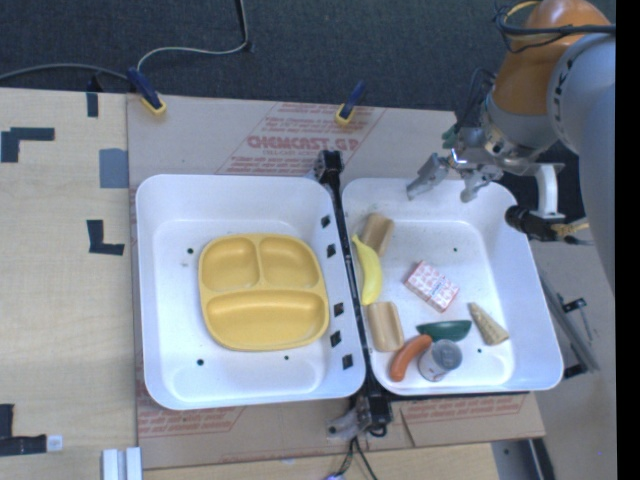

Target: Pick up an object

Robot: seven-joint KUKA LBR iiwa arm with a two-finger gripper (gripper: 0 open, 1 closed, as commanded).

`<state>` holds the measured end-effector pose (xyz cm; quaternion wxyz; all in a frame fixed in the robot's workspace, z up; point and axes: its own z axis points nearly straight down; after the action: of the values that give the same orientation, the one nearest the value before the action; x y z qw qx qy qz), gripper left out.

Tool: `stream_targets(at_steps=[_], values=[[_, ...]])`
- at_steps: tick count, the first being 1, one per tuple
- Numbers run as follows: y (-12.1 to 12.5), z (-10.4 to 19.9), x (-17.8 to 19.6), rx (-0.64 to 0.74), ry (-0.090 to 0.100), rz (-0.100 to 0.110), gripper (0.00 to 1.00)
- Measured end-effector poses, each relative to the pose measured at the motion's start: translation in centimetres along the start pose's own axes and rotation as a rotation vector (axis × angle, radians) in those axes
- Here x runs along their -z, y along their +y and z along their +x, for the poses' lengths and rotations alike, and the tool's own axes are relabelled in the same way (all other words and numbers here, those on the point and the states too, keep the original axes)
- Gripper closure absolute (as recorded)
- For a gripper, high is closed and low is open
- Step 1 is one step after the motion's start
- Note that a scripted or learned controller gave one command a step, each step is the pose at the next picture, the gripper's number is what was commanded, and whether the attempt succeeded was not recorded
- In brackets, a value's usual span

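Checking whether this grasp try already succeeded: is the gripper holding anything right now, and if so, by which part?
Nothing is held. The gripper hangs open over the back rim of the right bin, with only air between its fingers.

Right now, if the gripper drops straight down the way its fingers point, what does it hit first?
Probably the bare back rim of the right bin: the open gripper hangs above it, apart from the toys, though depth is unclear.

Dark carpet floor (300, 18), light wooden bench (60, 298), cardboard sheet (290, 143), black cable (200, 48)
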<state>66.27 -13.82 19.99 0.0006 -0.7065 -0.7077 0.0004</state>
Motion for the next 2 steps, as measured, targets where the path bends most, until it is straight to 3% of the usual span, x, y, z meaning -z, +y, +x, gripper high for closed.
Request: stream_targets(at_steps=[1,2], values=[[0.65,3.57,-11.43,0.001,-0.001,-0.003,0.0],[0.66,3.57,-10.46,0.002,-0.002,-0.003,1.0]])
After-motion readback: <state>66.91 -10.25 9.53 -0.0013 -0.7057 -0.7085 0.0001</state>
